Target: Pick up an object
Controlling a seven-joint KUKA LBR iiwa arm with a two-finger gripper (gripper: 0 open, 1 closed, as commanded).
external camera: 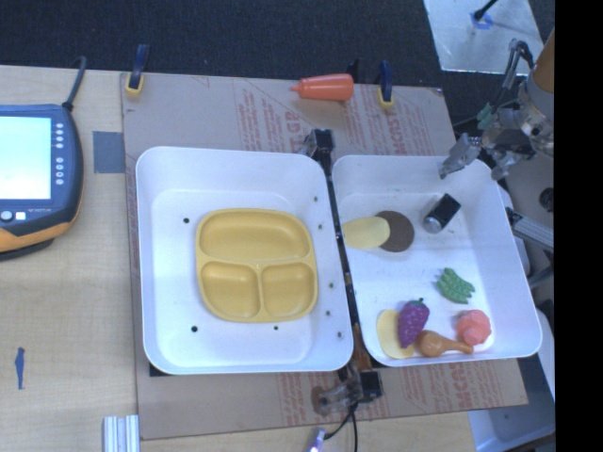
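You will find the gripper at the 1 o'clock corner of the right bin, above its rim; you cannot tell how it is set, and nothing shows in its hold. Just beside it, toward 7 o'clock, lies a black cylinder. Further toward 8 o'clock rest a brown disc and a yellow piece, touching. At 6 o'clock sit green, pink and purple toys. The left bin holds a yellow divided tray.
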